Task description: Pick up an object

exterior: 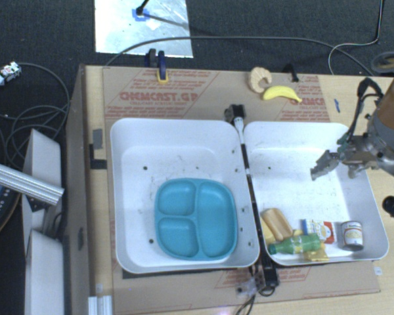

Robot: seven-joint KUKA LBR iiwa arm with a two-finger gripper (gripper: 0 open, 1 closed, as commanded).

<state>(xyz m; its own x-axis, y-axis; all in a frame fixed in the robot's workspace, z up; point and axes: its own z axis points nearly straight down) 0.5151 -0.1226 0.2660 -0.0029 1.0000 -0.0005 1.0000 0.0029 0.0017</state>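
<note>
In the right bin [295, 143], along its near wall, lie a tan block [276, 223], a green bottle [295, 245] on its side, a small white carton with red and blue print [316, 229] and a small can [352, 235]. A yellow scrap [317, 255] shows beside the bottle. My gripper [323, 166] hangs over the right part of that bin, pointing left, above bare bin floor and well back from the objects. Nothing shows in it.
The left bin [138, 143] holds a blue divided plate [196, 218]. A banana [281, 94] and a beige object [259, 79] lie on the bench behind the right bin. A black divider [246, 176] runs between the bins. Cables cross the floor at the left.
</note>
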